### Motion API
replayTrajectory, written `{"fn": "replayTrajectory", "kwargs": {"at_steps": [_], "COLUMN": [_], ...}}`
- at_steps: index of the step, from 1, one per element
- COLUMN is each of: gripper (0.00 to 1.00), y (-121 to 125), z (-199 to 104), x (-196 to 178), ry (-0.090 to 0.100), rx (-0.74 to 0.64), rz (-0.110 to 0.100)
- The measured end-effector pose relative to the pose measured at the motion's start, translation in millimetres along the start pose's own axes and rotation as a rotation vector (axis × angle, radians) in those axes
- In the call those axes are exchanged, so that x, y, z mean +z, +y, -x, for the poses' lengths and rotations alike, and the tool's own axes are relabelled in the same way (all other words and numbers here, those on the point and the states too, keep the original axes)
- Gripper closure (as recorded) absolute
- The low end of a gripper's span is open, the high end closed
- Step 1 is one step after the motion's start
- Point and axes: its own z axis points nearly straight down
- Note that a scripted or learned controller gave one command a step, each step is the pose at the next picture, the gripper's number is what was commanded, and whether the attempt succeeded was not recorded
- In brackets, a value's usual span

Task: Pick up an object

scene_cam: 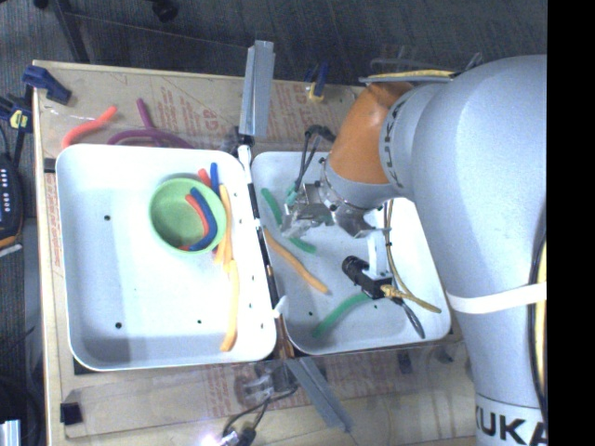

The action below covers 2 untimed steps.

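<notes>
The left bin (102,277) holds a green bowl (181,214) with coloured sticks, the right bin (423,319) scattered sticks beneath the gripper (299,214), whose grip I cannot tell.

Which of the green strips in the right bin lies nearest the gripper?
The green strip in the upper left of the right bin, just left of the gripper. The curved one lies much lower.

white letters "kuka" stand on the grey arm (507,424) at the lower right corner; faint red print on the worktop (186,105) is unreadable.
</notes>
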Motion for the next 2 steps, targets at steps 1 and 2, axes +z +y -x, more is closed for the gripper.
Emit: {"fn": "replayTrajectory", "kwargs": {"at_steps": [1, 2], "gripper": [0.0, 0.0], "y": [0.0, -46.4], "z": [0.0, 9.4], "x": [0.0, 18.9], "ry": [0.0, -0.01], "rx": [0.0, -0.13], "rz": [0.0, 0.006]}}
